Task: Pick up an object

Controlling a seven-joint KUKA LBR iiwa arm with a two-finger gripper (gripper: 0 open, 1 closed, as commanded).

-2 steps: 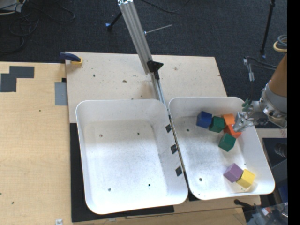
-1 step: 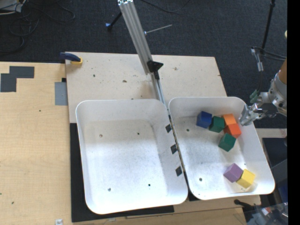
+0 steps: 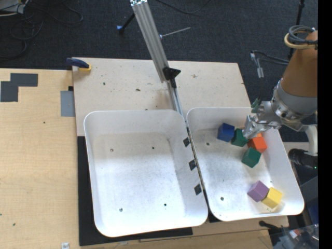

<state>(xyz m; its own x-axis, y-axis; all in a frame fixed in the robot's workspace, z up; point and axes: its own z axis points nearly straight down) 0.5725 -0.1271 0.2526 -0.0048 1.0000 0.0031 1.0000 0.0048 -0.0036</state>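
Gripper (image 3: pixel 251 130) low in right bin (image 3: pixel 290 211) over the clustered green cube (image 3: pixel 239 138), blue cube (image 3: pixel 225 132) and orange cube (image 3: pixel 258 143); finger state unreadable; best centre on one cube before closing.

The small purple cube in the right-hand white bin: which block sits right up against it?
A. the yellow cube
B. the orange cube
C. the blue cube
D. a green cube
A: the small purple cube lies near the front corner of the right-hand white bin with the yellow cube touching its side, while the blue, orange and green blocks cluster farther back.
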